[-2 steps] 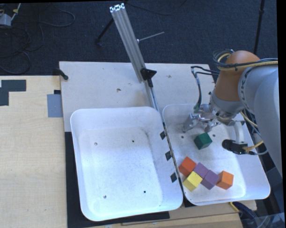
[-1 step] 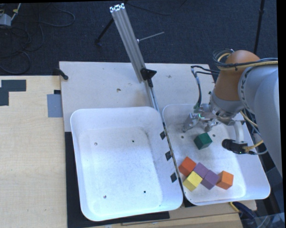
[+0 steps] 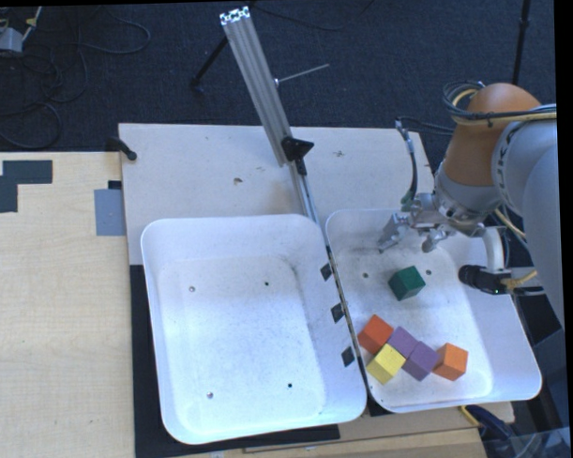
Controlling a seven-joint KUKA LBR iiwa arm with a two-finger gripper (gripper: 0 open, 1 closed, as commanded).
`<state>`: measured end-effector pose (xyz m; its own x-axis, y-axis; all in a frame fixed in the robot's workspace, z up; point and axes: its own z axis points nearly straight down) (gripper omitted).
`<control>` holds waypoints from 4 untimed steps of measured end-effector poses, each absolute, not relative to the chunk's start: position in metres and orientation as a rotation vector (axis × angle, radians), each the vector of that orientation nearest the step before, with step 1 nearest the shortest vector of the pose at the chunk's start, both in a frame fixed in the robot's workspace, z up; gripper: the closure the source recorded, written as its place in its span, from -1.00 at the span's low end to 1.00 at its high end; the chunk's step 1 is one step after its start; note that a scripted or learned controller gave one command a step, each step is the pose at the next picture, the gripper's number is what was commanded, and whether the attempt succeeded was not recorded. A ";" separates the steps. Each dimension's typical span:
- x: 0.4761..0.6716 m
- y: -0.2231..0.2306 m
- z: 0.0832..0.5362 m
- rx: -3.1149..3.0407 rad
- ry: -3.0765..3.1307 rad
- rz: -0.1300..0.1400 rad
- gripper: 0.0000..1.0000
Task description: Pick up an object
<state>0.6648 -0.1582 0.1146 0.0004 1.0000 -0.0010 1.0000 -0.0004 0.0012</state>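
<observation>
While its fingers stand spread and hold nothing, the tool (image 3: 413, 230) hovers at the right bin's (image 3: 517, 380) far end. A green block (image 3: 407, 283) lies just nearer, slightly left.

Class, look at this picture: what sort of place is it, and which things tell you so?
Probably a robotics lab or test bench: a robot arm reaches over two white bins, coloured blocks lie in one, and cables trail on the floor.

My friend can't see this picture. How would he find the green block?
Look in the right-hand white bin, the one the arm reaches over. The green block sits alone near the bin's middle, just below the pincer. The other blocks, orange, purple and yellow, huddle together nearer the front edge; it is the only green one.
</observation>
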 end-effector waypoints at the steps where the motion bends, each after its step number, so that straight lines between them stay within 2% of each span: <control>1: 0.619 -0.182 0.090 2.228 2.221 -0.005 -1.00; 2: 0.597 -0.169 0.091 2.227 2.220 -0.002 -1.00; 3: 0.597 -0.170 0.100 2.233 2.213 -0.002 1.00; 4: 0.554 -0.086 0.195 2.216 2.228 0.006 1.00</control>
